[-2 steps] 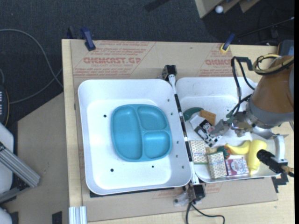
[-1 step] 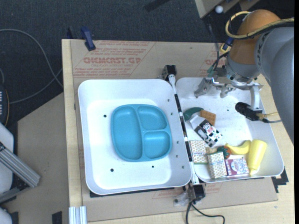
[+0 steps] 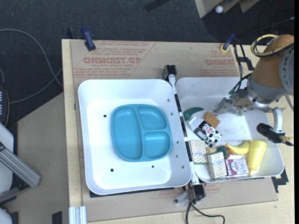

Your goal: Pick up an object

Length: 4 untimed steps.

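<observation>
My gripper [image 3: 227,105] hangs over the back of the right bin [image 3: 201,85], on the grey arm with its orange band [image 3: 273,59] coming in from the right. Just below and left of it lies a small brown cracker-like piece [image 3: 212,120], close by but not visibly held. A dark green flat thing [image 3: 192,112] lies further left. A black-and-white patterned block [image 3: 208,131] sits near the bin's middle. Along the front lie a yellow banana [image 3: 238,148], a yellow bottle [image 3: 256,154], a red-and-white box [image 3: 236,166] and two pale packets [image 3: 198,151] [image 3: 216,165].
The left bin [image 3: 93,101] holds a blue divided plate [image 3: 140,132] at its middle. A black divider rail [image 3: 180,120] runs between the bins. Blue clamps [image 3: 87,38] [image 3: 227,43] grip the cardboard-topped bench at the back.
</observation>
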Tool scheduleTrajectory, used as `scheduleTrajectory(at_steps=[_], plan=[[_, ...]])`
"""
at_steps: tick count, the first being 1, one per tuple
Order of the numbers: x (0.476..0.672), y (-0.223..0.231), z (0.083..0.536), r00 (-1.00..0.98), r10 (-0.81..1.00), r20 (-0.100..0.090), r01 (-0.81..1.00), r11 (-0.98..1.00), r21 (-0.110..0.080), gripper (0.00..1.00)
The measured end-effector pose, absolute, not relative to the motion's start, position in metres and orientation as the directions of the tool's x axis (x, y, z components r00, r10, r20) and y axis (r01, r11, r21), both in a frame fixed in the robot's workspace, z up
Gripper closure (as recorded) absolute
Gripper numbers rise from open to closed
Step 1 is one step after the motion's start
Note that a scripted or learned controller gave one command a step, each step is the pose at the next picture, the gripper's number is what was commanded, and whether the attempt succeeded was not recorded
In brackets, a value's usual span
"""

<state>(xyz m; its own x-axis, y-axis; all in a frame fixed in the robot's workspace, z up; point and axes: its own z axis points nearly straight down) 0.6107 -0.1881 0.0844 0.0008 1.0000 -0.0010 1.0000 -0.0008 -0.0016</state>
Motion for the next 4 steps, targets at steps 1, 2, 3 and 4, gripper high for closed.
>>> scheduleTrajectory(at_steps=[1, 2, 3, 4], plan=[[0.54, -0.199, 0.085, 0.002, 1.0, 0.0, 1.0, -0.002, 0.0, 0.0], [0.668, -0.194, 0.189, -0.001, 1.0, -0.002, 1.0, 0.001, 0.005, 0.0], [0.618, -0.105, 0.118, -0.001, 1.0, 0.001, 1.0, 0.001, -0.001, 0.0], [0.554, -0.169, 0.158, 0.001, 1.0, 0.0, 1.0, -0.001, -0.002, 0.0]])
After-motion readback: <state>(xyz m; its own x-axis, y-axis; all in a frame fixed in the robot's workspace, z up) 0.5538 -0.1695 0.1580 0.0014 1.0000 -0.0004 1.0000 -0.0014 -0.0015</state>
